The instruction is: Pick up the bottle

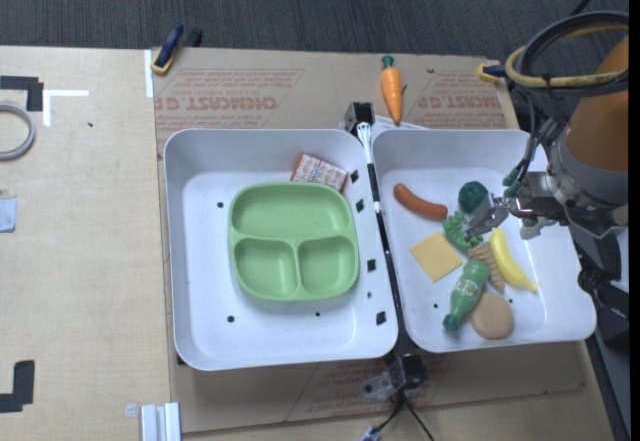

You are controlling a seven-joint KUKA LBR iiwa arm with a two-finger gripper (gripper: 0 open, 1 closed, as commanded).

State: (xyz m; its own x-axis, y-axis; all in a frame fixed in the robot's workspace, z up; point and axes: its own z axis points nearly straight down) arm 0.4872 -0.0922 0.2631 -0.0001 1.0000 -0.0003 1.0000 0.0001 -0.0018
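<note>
Green bottle (466, 293) lies on its side in the right bin (560, 329), cap end toward the near wall, wedged against a tan bread-like piece (492, 318), with a banana (511, 261) and cheese slice (436, 256) just beside it; lying flat and crowded like that, it probably offers only its midsection to a grasp. Gripper (493, 213) hangs over the leafy green toy (459, 229) farther back, near a green round toy (473, 195) and sausage (420, 201), clear of the bottle, nothing visibly between its fingers; spread cannot be told. Green divided plate (294, 241) fills the left bin (190, 259).
</note>
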